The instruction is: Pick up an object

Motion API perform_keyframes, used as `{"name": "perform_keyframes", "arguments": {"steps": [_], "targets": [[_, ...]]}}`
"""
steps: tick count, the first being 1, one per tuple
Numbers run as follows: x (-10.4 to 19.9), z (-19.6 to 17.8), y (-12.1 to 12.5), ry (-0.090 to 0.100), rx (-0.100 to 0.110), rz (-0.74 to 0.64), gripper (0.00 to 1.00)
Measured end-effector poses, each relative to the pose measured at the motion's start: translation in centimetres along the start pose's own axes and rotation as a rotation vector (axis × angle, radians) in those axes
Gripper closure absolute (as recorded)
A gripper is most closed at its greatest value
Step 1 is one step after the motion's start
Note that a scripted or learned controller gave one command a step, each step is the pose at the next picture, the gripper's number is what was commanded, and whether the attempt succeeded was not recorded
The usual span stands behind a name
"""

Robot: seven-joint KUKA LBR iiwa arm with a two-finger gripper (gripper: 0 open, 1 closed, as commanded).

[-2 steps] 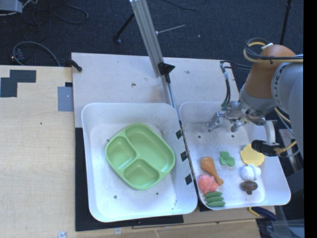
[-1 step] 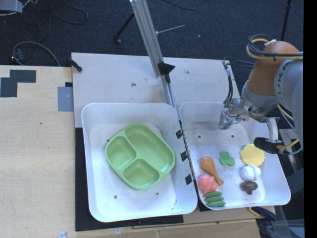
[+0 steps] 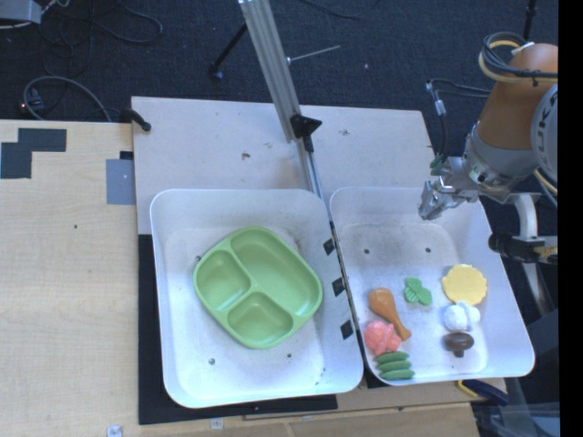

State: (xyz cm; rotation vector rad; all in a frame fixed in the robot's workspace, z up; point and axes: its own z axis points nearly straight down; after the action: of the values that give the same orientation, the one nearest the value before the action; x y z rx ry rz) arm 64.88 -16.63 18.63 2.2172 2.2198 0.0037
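Note:
The right bin (image 3: 401, 235) holds several toy foods near its front: an orange drumstick (image 3: 388, 310), a pink piece (image 3: 383, 337), green pea pods (image 3: 394, 364), a small green leafy piece (image 3: 418, 291), a yellow round disc (image 3: 465, 284), a white ball (image 3: 459, 317) and a brown mushroom-like piece (image 3: 458, 341). My gripper (image 3: 432, 203) hangs over the far right edge of that bin, well back from the foods. Nothing shows between its fingers.
A green three-compartment plate (image 3: 257, 286) lies in the left bin (image 3: 182, 244). A slanted metal rail (image 3: 278, 71) runs down to the divide between the bins. The wooden bench top (image 3: 64, 271) lies to the left. Cables trail by the arm at right.

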Motion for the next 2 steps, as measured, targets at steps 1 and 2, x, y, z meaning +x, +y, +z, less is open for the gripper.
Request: {"name": "perform_keyframes", "arguments": {"steps": [1,2], "targets": [[-0.1,-1.7,0.0,0.001,0.004,-0.002,1.0],[5.0,-1.2,-2.2,0.004,0.009,-0.003,1.0]]}}
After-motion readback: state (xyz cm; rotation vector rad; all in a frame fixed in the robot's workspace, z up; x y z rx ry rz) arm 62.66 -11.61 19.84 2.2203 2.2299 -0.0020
